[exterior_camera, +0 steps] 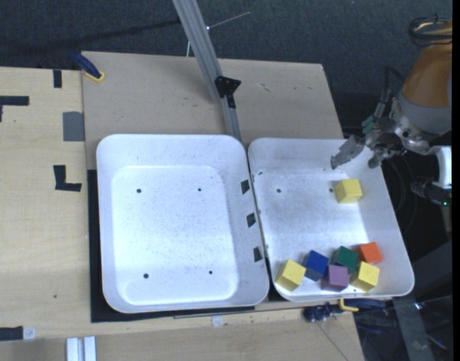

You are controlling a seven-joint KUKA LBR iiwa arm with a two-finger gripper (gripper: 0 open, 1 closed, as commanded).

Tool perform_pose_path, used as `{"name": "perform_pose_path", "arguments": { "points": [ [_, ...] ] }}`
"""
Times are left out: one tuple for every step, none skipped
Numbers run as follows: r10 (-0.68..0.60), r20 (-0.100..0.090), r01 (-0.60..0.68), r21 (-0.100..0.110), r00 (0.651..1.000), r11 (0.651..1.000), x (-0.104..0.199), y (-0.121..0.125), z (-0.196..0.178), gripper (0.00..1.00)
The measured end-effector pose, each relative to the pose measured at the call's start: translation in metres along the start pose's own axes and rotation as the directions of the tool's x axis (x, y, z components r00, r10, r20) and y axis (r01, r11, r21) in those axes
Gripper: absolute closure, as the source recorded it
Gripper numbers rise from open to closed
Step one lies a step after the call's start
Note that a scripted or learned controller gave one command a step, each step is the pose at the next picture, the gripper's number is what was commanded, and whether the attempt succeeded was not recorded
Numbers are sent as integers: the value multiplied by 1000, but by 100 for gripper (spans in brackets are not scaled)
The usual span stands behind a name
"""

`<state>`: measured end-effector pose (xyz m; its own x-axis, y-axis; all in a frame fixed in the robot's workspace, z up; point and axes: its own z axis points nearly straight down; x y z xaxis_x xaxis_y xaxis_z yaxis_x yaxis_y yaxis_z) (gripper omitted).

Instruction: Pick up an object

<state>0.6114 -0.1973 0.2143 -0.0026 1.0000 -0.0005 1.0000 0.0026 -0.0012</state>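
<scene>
A yellow cube (349, 191) lies alone in the upper right part of the right bin (301, 216). Along that bin's front edge sit several cubes close together: yellow (292, 274), blue (316, 264), green (345, 258), purple (337, 276), orange (370, 252) and another yellow (367, 276). My gripper (359, 158) hovers at the bin's far right corner, just above and behind the lone yellow cube. It is open, with nothing between its fingers.
The left bin (170, 232) adjoins the right one. A slanted metal pole (204, 43) with a black clamp (228, 86) runs down to the seam between the bins. A blue clip (324, 312) lies at the bench's front edge.
</scene>
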Motion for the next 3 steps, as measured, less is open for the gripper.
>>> {"name": "perform_pose_path", "arguments": {
  "points": [
    [0, 1, 0, 1, 1000, 1000, 0, 0, 0, 0],
    [1, 0, -1, 4, 1000, 1000, -4, -3, 45, 0],
    [1, 3, -1, -2, 1000, 1000, -5, -6, 87, 0]
  ]
}}
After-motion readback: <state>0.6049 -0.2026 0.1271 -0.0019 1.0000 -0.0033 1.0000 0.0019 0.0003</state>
